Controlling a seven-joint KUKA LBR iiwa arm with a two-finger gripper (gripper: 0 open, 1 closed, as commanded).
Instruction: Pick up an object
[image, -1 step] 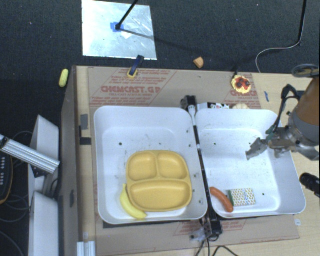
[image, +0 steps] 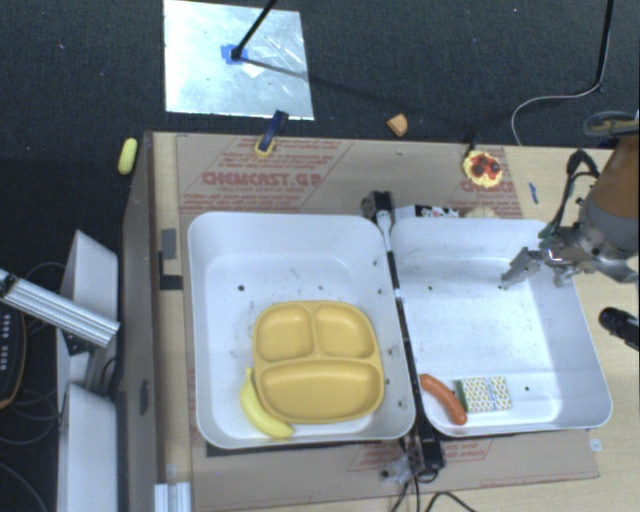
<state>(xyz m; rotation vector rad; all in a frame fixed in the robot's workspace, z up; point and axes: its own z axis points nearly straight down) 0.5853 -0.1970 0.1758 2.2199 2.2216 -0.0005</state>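
Observation:
In the left bin (image: 215, 240) a yellow three-compartment plate (image: 318, 360) lies near the front, and a yellow banana (image: 262, 412) rests against its front left edge. The right bin (image: 575, 340) holds an orange-red sausage (image: 443, 398) and a small patterned packet (image: 484, 395) side by side at its front left. My gripper (image: 538, 268) hangs over the back right part of the right bin, well away from the sausage and the packet. Its two fingers are spread apart and hold nothing.
A small round red-and-yellow toy (image: 483, 167) lies on the cardboard behind the right bin. A black clip (image: 381, 207) sits where the two bins meet at the back. Cables run near the bench's front edge (image: 420, 465).

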